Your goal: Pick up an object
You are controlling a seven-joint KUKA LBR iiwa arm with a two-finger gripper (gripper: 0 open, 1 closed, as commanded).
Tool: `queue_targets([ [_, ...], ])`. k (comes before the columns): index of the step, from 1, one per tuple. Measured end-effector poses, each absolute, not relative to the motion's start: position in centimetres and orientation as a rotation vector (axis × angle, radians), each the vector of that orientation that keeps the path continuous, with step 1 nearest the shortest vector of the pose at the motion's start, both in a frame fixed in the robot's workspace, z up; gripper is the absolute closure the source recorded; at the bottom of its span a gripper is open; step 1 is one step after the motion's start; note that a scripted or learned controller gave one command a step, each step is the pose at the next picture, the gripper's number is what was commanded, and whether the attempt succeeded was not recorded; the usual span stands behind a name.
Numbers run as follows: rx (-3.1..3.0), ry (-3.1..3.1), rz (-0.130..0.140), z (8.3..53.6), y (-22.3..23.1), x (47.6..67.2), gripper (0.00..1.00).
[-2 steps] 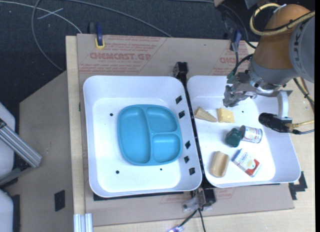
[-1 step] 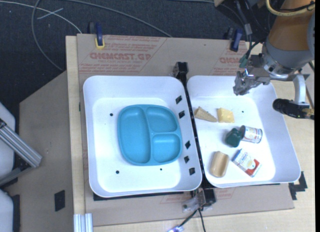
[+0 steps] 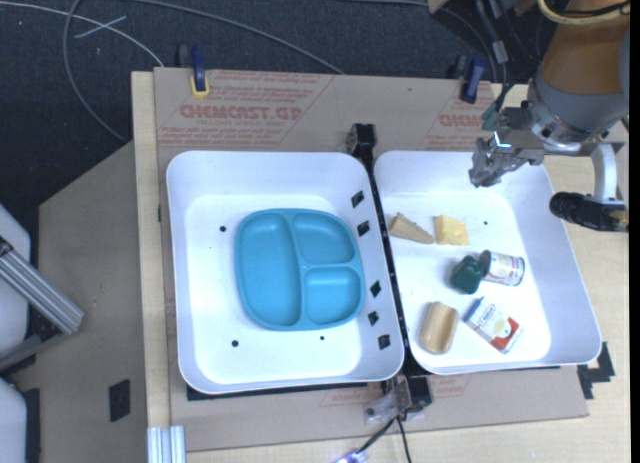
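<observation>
I take the blue tray [image 3: 298, 268] in the left bin as my landmark. Right of it, the right bin [image 3: 572, 281] carries loose pick targets: tan cylinder [image 3: 438, 327], red-white packet [image 3: 493, 323], green bottle [image 3: 468, 273], cheese wedges [image 3: 451, 230]. Farther right and beyond, the gripper [image 3: 488, 173] hovers above the bin's far edge, holding nothing; whether its fingers are spread, I cannot tell.

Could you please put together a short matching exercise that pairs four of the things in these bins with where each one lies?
Things:
1. blue divided plate
2. yellow cheese block
3. red and white packet
4. gripper

Places:
A. near edge of the right bin, beside the tan cylinder
B. middle of the left bin
C. over the far edge of the right bin
D. far half of the right bin, just right of the tan wedge

Pairs: 1-B, 2-D, 3-A, 4-C
</observation>
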State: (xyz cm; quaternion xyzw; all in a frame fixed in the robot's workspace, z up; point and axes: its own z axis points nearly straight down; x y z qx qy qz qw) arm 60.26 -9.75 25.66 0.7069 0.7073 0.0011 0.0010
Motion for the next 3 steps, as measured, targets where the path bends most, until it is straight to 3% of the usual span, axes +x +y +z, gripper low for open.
queue_targets([
  [2,2.218,2.231,0.001,23.9,0.1,57.7,1.00],
  [3,2.221,2.230,-0.003,23.0,4.0,54.9,1.00],
])
